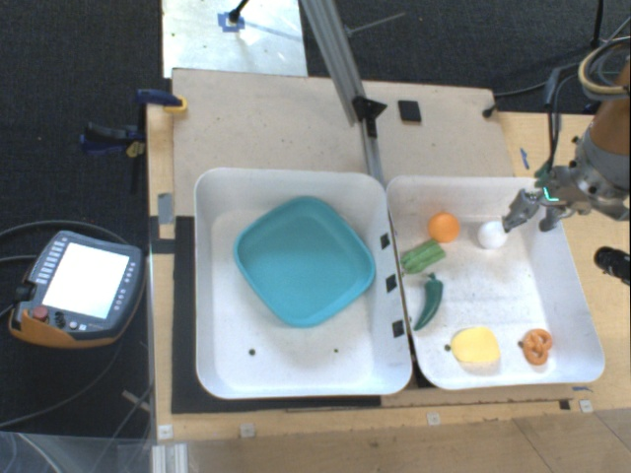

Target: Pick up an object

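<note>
Nearest me in the right bin (582, 304), at six o'clock, lie one lemon (475, 346) and one pretzel (536, 346); mid-bin, two green vegetables; farther, one orange (444, 227) and one white ball (491, 234). My gripper (532, 212) hovers beside the ball at its three o'clock, jaws apart, likely lining up on it.

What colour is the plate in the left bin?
The plate is teal blue, plain with no pattern, seen clearly in the camera view.
</note>
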